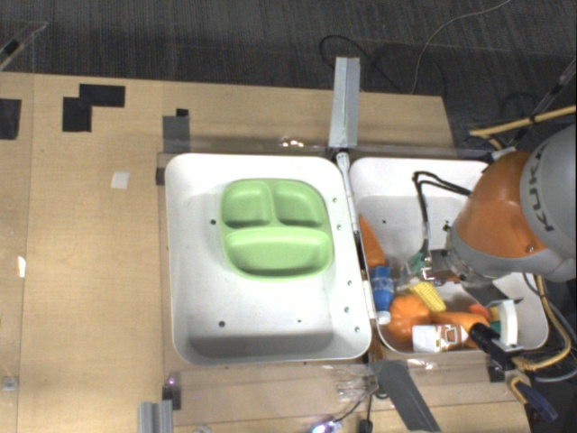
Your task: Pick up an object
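Two white bins (194,242), one green divided plate (273,225), one corn cob (426,296), one bottle (440,336) (red-labelled)

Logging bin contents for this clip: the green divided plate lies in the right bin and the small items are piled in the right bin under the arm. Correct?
Not quite. The camera view shows the green divided plate lying in the left bin, not the right one. The rest holds: the small items are piled in the right bin under the arm.
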You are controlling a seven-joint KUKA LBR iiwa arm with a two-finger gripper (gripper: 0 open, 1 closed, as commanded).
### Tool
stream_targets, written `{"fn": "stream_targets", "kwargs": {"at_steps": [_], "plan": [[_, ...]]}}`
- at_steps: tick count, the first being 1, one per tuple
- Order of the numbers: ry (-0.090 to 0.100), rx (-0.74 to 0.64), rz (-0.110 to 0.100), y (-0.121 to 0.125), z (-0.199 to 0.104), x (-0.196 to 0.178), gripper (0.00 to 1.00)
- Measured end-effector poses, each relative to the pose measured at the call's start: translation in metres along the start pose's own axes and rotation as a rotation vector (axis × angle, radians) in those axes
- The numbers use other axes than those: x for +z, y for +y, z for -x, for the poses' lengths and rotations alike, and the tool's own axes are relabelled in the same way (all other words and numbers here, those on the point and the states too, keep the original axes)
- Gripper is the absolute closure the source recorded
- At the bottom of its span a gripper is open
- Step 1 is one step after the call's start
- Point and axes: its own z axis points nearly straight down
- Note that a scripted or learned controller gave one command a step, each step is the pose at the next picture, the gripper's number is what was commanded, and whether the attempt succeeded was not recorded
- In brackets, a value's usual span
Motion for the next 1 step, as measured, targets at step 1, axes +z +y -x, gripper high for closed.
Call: {"fn": "stream_targets", "kwargs": {"at_steps": [1], "plan": [[0.009,0.032,-0.024,0.0684,-0.039,-0.1016,1.0]]}}
